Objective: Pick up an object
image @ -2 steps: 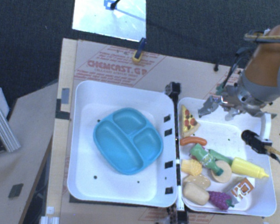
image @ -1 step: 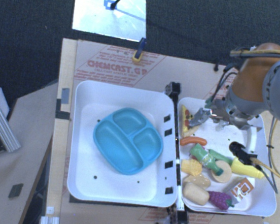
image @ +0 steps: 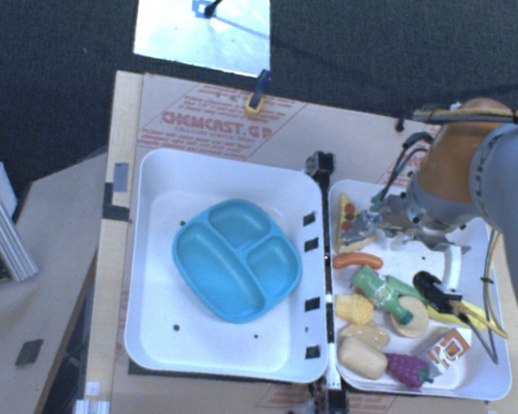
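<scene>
Your claw (image: 362, 226) hangs low in the right bin (image: 492, 374), near its far-left corner; whether it's open, I cannot tell. Target 1 toy: the hot dog (image: 358, 260) just beside it. Descend straight, centered.

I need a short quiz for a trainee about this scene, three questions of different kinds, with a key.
1. True or false: the blue divided plate lies in the left bin.
2. Which lies nearest the claw? A) purple grapes B) orange sausage C) blue divided plate
3. Fill in: the green bottle lies in the ____ bin.

Key: 1 true; 2 B; 3 right.
</scene>
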